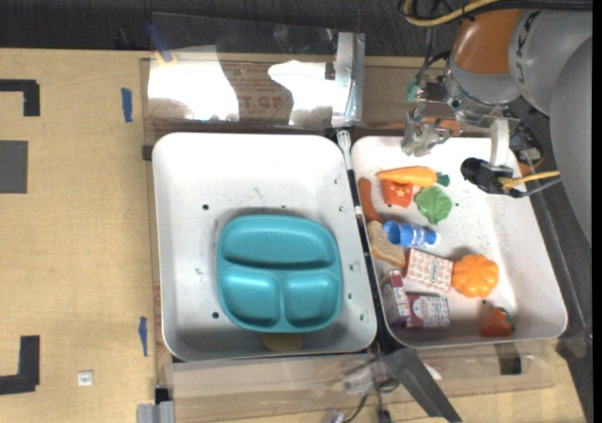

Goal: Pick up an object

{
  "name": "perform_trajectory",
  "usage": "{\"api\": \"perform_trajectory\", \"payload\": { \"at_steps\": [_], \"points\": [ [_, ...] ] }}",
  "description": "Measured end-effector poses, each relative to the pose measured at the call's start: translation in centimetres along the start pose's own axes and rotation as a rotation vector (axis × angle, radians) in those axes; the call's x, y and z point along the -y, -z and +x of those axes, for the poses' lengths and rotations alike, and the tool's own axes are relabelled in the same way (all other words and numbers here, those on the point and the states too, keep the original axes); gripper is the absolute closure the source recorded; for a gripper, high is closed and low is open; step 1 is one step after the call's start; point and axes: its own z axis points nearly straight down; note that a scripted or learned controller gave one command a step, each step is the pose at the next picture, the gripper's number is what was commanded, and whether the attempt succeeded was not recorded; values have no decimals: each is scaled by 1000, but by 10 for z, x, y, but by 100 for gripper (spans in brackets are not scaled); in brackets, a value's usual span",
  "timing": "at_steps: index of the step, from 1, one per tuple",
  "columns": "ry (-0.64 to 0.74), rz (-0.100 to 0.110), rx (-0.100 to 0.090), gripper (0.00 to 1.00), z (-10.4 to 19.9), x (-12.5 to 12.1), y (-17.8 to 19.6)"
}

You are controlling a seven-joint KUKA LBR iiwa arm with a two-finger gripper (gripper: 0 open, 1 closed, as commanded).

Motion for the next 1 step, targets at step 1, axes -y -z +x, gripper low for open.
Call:
{"api": "perform_trajectory", "payload": {
  "at_steps": [1],
  "points": [
    [-65, -15, 1, 100, -62, -10, -71]
  ]
}}
